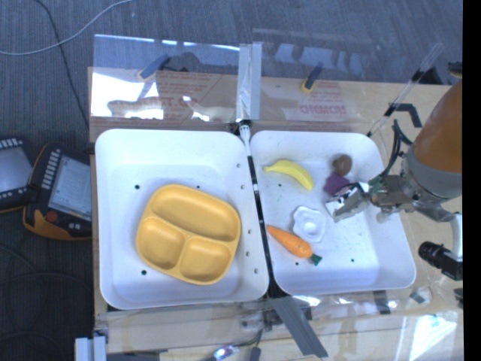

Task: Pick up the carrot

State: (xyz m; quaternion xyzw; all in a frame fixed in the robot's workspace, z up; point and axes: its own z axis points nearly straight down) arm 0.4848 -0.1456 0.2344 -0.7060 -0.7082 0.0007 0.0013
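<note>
One carrot lies slantwise near the front of the right bin, its green tip toward the front right, just beside a white fried-egg toy. Further back sit a banana, a purple piece and a brown ball. The gripper hovers by the purple piece, apart from the carrot; I cannot tell how wide it stands, and nothing shows between its tips. A good pick likely means closing across the carrot's narrow width, clear of the egg.
</note>
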